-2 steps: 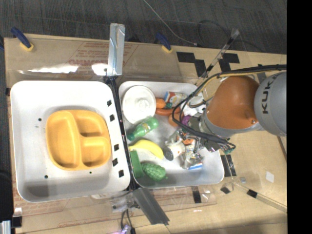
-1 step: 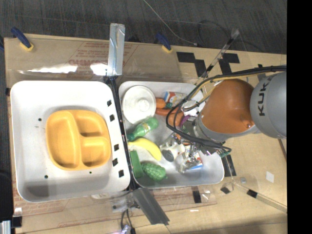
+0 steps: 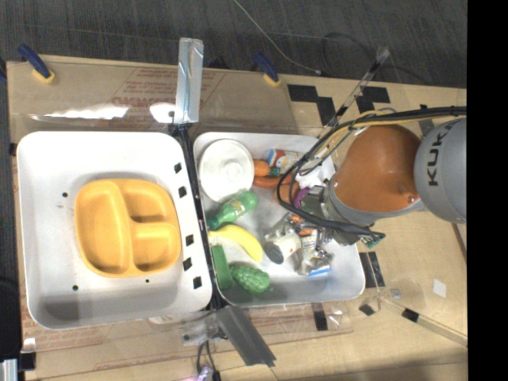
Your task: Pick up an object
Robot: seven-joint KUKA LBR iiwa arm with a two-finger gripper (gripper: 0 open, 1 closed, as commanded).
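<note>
- Rising highest toward the camera, the grey arm (image 3: 440, 173) with its orange band (image 3: 377, 169) reaches in from the right of the frame over the right bin.
- Left bin (image 3: 40, 213): a yellow divided tray (image 3: 127, 226) lies at its middle.
- Right bin (image 3: 345, 284): a white round lid (image 3: 226, 169) sits at its upper left, a green bottle (image 3: 236, 208) just below it, then a banana (image 3: 238, 241) and a bumpy green toy (image 3: 248, 279) near the lower edge.
- An orange toy (image 3: 264, 167) lies beside the lid at the upper rim.
- The gripper (image 3: 305, 244) hangs low over a clutter of small items (image 3: 311, 262) at the bin's lower right; whether its fingers are spread or pinching anything cannot be told.
</note>
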